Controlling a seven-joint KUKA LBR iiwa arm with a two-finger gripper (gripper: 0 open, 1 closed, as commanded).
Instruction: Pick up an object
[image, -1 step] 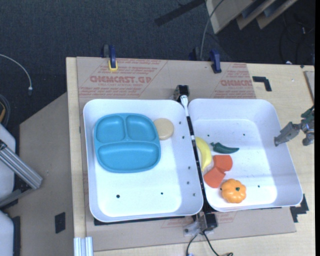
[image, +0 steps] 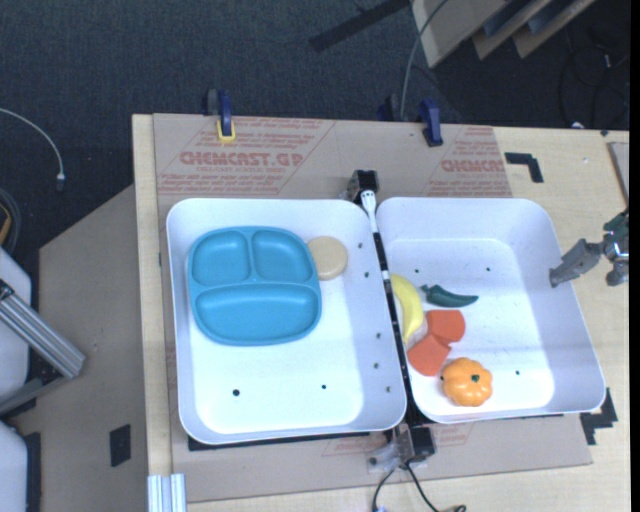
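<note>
I see two white bins side by side on my worktop (image: 300, 150). The left bin (image: 280, 400) holds a blue divided plate (image: 255, 285) and a beige disc (image: 328, 257). The right bin (image: 540, 330) holds a banana (image: 407, 305), green pepper (image: 448, 295), two red pieces (image: 437, 340) and an orange pumpkin (image: 467, 381). My gripper (image: 590, 258) hovers at that bin's right rim, apart from them; whether it is open or closed, I cannot tell.
</note>
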